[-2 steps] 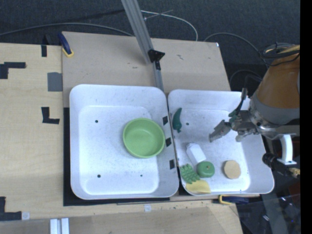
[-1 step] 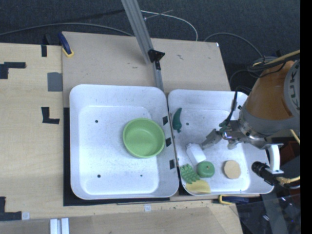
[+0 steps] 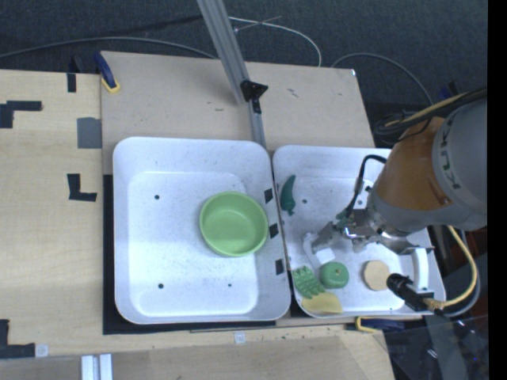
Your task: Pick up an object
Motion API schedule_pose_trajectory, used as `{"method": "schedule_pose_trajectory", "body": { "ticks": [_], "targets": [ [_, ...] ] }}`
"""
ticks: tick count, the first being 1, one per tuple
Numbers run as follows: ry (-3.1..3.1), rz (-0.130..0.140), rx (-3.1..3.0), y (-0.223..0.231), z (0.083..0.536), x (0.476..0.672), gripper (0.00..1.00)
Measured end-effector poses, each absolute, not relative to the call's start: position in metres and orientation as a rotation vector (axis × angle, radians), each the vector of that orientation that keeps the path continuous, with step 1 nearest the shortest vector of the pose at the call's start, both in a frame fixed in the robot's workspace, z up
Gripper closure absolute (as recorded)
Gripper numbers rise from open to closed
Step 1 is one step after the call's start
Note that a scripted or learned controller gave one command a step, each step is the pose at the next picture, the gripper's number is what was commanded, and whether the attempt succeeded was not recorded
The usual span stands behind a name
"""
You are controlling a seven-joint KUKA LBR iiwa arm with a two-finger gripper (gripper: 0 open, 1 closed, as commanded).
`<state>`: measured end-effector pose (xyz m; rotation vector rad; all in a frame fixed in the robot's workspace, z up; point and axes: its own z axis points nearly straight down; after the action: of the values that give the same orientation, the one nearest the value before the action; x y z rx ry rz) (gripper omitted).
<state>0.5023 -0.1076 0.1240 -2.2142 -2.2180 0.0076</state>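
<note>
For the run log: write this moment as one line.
arm: over right bin | gripper: open, holding nothing | nearest: green round piece | left bin: green bowl | pick: not yet done

my own arm (image 3: 432, 176) covers the right bin's (image 3: 317, 165) far right side. my arm runs off the picture's right edge. my fingers' spacing is too small to tell.

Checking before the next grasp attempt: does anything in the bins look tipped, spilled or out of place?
Nothing stands out. The green bowl sits upright in the left bin; the small items lie loose in the right bin, below the pincer.
</note>
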Motion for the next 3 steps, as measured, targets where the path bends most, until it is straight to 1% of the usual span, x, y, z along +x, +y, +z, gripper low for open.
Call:
{"method": "schedule_pose_trajectory", "body": {
  "ticks": [1, 2, 3],
  "targets": [
    [-2.221, 0.004, -2.216, -0.108, 0.137, 0.503, 1.00],
    [-2.223, -0.001, -2.223, -0.118, 0.185, 0.502, 1.00],
    [-2.226, -0.003, -2.222, -0.118, 0.238, 0.503, 1.00]
  ]
}}
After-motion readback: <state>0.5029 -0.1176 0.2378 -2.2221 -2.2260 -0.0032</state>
